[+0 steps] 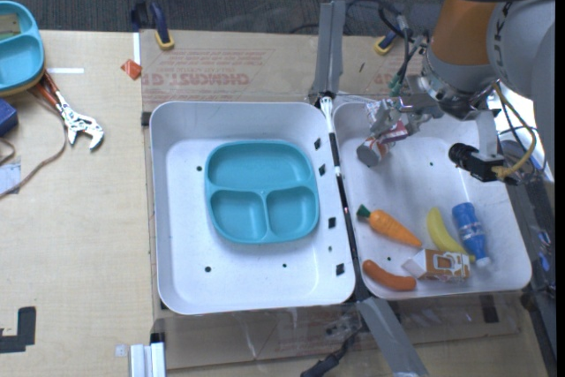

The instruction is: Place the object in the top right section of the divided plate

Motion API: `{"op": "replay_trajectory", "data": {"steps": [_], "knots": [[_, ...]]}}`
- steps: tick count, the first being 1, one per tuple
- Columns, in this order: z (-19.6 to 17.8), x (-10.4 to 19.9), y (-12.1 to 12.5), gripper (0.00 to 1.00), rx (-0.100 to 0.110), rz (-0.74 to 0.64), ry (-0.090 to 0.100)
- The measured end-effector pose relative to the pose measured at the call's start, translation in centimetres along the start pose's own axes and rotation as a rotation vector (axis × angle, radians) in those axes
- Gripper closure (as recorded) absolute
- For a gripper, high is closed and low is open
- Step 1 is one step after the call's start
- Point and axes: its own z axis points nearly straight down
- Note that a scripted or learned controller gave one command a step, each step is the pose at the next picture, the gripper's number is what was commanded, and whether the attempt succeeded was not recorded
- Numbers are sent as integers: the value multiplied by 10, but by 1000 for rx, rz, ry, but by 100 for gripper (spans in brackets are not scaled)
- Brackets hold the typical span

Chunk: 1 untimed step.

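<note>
A small grey can (374,147) with a red label is sitting at the upper left of the right bin (521,265), tilted, and it looks to be caught between the gripper's (385,130) fingers, which are closing narrowly around its upper end. The grey arm (521,22) with its orange band is reaching in from the right and bending down and to the left, so the wrist is hanging over the bin's far edge.

The teal divided plate (262,190) is lying in the middle of the left bin (177,278), well apart from the can. Lower in the right bin are lying a carrot (391,226), a banana (440,230), a blue bottle (470,232), a sausage (387,275) and a small carton (445,264).
</note>
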Motion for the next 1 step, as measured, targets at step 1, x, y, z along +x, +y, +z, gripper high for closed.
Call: {"op": "replay_trajectory", "data": {"steps": [1], "knots": [[-83, 53, -15, 100, 1, 199, 0]]}}
